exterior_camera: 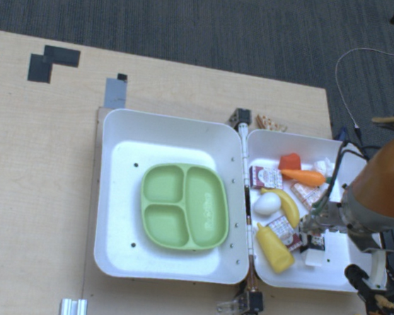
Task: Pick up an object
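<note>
Objects for pickup lie heaped in the right bin [331,280]; claw [310,230] is low among them.

Largest to smallest: the desk [32,168] carries both bins; the left bin [117,200] holds a green divided plate [184,207]. The arm [386,187] reaches into the right bin. Its contents: yellow bottle [274,248], banana [290,207], carrot [303,177], white egg [267,203], assorted packets. Judged step: approach or grasp attempt near the packets beside the bottle. Claw state cannot be determined; the wrist covers it, and the intended target is unclear. The next move calls for a confirmed grip before lifting.

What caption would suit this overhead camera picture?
Robot gripper reaches into the right bin of toy food; green divided plate sits in the left bin.
</note>
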`<state>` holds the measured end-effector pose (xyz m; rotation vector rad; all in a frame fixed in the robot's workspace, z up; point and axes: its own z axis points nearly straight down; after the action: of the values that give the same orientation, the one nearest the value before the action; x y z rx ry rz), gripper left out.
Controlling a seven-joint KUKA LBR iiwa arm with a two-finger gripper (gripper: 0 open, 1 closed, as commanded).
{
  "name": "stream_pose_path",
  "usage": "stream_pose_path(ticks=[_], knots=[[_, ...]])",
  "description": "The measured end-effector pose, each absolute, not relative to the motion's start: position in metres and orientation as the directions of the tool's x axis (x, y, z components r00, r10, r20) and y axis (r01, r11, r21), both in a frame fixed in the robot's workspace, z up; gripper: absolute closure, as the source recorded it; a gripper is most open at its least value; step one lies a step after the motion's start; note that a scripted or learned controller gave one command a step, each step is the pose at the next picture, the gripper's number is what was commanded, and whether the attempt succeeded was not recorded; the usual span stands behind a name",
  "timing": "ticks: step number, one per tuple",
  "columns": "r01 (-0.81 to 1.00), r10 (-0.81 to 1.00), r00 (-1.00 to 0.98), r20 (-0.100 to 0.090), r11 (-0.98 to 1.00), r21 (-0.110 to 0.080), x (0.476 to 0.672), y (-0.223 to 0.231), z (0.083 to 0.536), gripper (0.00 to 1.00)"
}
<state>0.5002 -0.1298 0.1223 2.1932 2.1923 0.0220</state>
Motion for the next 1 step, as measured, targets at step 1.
stream_pose_path(ticks=[1], knots=[[0.999,1.0,0.0,-0.019,0.001,0.039,0.5002,-0.1295,0.122,0.0]])
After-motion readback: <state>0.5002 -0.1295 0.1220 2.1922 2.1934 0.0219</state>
